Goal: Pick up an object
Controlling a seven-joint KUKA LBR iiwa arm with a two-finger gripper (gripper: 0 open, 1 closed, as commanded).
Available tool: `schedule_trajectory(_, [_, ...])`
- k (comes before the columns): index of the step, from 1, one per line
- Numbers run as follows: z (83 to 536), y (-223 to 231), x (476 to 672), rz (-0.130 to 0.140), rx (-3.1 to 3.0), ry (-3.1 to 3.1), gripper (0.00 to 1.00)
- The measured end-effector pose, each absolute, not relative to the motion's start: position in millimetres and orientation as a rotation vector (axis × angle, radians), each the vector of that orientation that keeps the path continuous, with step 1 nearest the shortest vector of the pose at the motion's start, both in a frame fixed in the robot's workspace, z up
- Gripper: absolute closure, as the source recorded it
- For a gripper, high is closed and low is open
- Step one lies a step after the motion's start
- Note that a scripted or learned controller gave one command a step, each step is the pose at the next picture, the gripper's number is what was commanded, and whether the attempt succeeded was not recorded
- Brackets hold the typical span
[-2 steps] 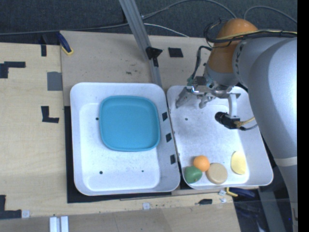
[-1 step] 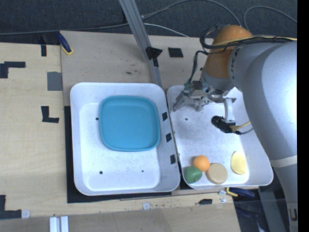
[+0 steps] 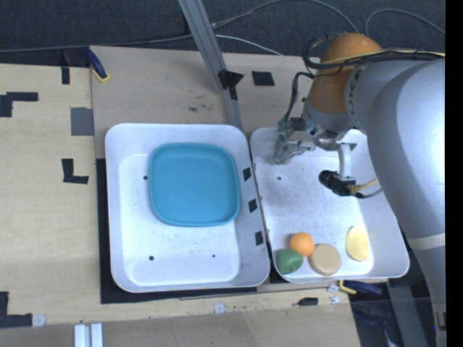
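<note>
Pincer (image 3: 283, 152) hovers over the right shallow white bin's (image 3: 304, 201) far corner; its grip cannot be judged. Small round orange object (image 3: 302, 244) lies well nearer, so lowering squarely above it seems best.

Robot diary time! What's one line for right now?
gripper: over right bin's far end, nothing held | orange ball, green, tan, yellow pieces: near end | blue plate: left bin

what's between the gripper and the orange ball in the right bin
In the camera view, bare speckled white floor of the right bin lies between the gripper and the orange ball; no other object sits there.
</note>
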State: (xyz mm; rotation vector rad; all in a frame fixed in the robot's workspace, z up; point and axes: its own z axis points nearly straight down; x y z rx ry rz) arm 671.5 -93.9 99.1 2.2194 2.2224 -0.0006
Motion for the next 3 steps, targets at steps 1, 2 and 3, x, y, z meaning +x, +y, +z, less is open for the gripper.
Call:
schedule_trajectory(1, [157.6,-90.8,665.5,0.003,2.219,2.22,1.0])
schedule_trajectory(2, [200.7,-87.8,662.0,0.003,2.219,2.22,1.0])
schedule_trajectory(3, [242.1,-88.6,664.9,0.002,2.22,2.221,1.0])
